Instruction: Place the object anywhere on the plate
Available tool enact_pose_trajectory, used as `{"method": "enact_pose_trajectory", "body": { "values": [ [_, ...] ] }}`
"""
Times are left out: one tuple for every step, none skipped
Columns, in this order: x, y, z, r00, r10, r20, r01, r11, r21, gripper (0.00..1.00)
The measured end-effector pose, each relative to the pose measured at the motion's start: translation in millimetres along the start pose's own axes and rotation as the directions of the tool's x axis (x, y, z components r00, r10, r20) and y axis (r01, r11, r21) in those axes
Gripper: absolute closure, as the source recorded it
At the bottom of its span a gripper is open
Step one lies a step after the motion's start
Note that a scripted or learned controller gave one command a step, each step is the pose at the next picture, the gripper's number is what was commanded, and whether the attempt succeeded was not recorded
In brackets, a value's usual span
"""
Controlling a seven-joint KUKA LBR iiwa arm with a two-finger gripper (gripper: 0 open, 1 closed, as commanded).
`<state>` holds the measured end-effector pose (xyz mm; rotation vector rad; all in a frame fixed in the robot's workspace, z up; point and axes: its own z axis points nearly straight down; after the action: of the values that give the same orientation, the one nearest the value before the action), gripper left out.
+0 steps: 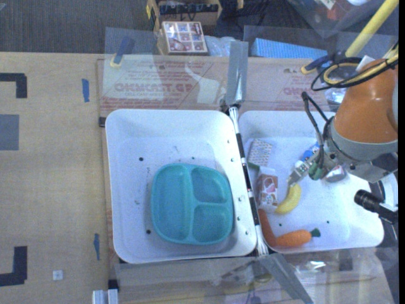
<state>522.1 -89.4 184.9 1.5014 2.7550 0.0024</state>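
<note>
- the left bin point(126, 132) holds a teal divided plate point(192, 204) with three compartments, lying flat toward the bin's near right part.
- the right bin point(354, 233) holds the loose things: a banana point(290, 198), a carrot point(294, 237) with a green top lying near the front wall, a small patterned packet point(260, 152) toward the back left, and a small printed card or box point(267, 190) just left of the banana.
- a reddish thing point(266, 228) lies along the front left corner of the right bin, beside the carrot; what it is cannot be told.
- the raised rims where the two bins meet stand between the banana and the plate.
- behind the bins lie a flattened cardboard sheet point(158, 84) and an open cardboard box point(183, 5).
- the arm point(367, 116) comes in from the right, orange band uppermost, wrist bent down over the right bin.
- the gripper point(305, 170) sits at the upper tip of the banana, touching or just above it; whether it grips cannot be told.
</note>
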Motion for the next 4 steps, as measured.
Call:
{"method": "enact_pose_trajectory", "body": {
  "values": [
    [3.3, -45.0, 44.8, 0.924, 0.381, -0.003, -0.381, 0.924, 0.006, 1.0],
    [-62.5, -90.5, -60.9, 0.882, 0.471, 0.001, -0.471, 0.882, 0.003, 1.0],
    [3.0, -33.5, -41.3, 0.95, 0.311, -0.003, -0.311, 0.95, 0.005, 1.0],
    [-15.6, 40.7, 0.4, 0.967, 0.254, 0.001, -0.254, 0.967, 0.001, 1.0]
  ]
}}
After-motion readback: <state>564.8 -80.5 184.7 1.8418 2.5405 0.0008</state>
